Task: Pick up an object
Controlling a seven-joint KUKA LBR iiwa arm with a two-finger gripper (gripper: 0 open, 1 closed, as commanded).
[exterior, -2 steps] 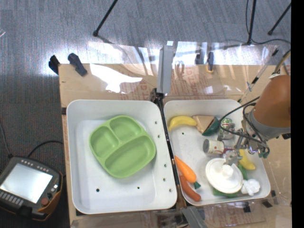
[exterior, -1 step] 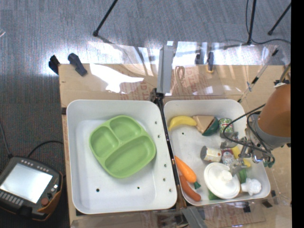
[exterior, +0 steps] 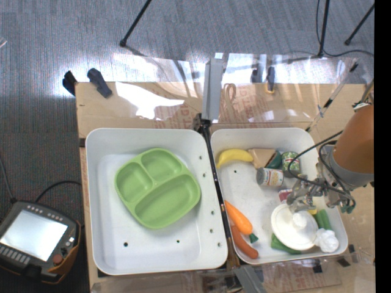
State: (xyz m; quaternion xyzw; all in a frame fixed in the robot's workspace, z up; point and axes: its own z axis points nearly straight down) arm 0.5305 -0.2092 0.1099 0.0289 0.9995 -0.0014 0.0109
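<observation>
From my overhead camera I see the arm (exterior: pixel 357 148) coming in from the right edge, its orange band sitting above the grey wrist, which leans down and leftward over the right bin (exterior: pixel 223 140). The gripper (exterior: pixel 305 195) hangs low near the bin's right side, just above the upper edge of a white bowl (exterior: pixel 293 227), with cables looping off the wrist toward the bench behind. I cannot tell how the tool is set; it is too small and cluttered in this view for me to judge, and I see nothing clearly caught in it. Candidates for the pick all lie in the right bin: a banana (exterior: pixel 234 157) in the upper left corner, a tan wedge-shaped piece (exterior: pixel 261 157) just beside it, a small jar (exterior: pixel 270 177) lying on its side near the centre, and a green can (exterior: pixel 290 162) tilted behind it. A carrot (exterior: pixel 239 218) lies along the left wall with a red sausage-like item (exterior: pixel 245 248) below it. Something green (exterior: pixel 280 245) pokes out from under the bowl, and a crumpled white object (exterior: pixel 327 242) rests at the bowl's lower right, close to a green stick (exterior: pixel 323 219). The left bin (exterior: pixel 107 249) holds a green divided plate (exterior: pixel 157 187), lying flat and turned at an angle. A teach pendant (exterior: pixel 36 238) lies on the floor at lower left.
</observation>
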